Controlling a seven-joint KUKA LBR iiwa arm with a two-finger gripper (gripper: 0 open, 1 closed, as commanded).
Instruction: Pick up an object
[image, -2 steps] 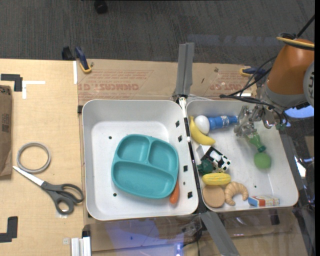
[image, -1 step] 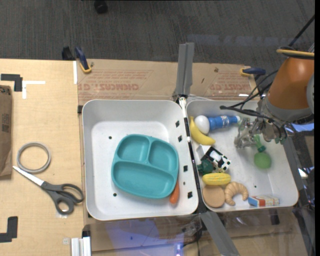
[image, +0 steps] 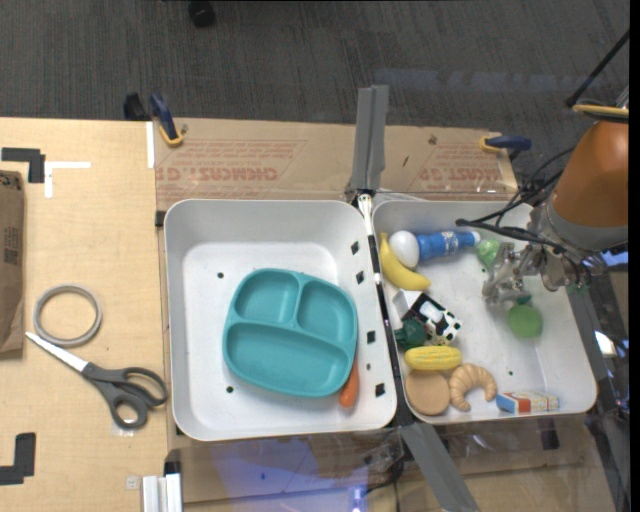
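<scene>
My metal two-finger gripper (image: 508, 287), fingers' state I cannot tell, hangs just above the round green ball (image: 524, 320) in the right white bin (image: 585, 365); I should centre over it before descending

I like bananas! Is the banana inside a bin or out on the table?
Inside. The banana lies in the right bin, by its left wall, beside the blue bottle.

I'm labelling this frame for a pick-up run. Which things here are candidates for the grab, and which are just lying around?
Job: gripper above the green ball; banana, corn cob, croissant, blue bottle in the right bin.

Lying about: scissors, tape roll, blue clamps.
</scene>
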